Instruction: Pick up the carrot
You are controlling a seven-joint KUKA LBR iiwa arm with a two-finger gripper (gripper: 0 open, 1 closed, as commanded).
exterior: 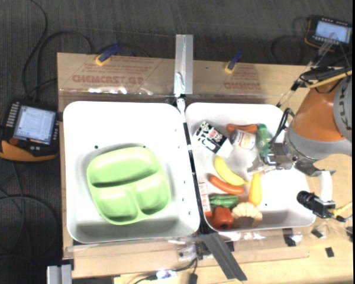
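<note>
- The carrot [241,127] lies near the far wall of the right bin [284,203]. Its orange body runs left to right, and what looks like its green top [262,136] is at the right end.
- The pincer [273,157] hangs over the right half of the same bin, just right of and nearer than the green top. It is close to the carrot, but the carrot is not in it.
- Whether the pincer is wide or narrow cannot be told from this angle.
- A small can [243,139] sits against the carrot's near side. A black-and-white carton [210,136] lies to the carrot's left.
- Nearer the camera are a banana [228,170], a reddish sausage [226,185] and a yellow-orange piece [255,189] standing on end below the pincer.
- A green piece [223,201], a red piece [221,217] and a pale knobbly piece [248,210] crowd the near left corner.
- The carrot lies close to the far wall, with little room behind it.
- The bin floor right of the yellow-orange piece is bare.
- The left bin [77,176] holds a green tray [128,182].
- Both bins rest on the counter [124,70].
</note>
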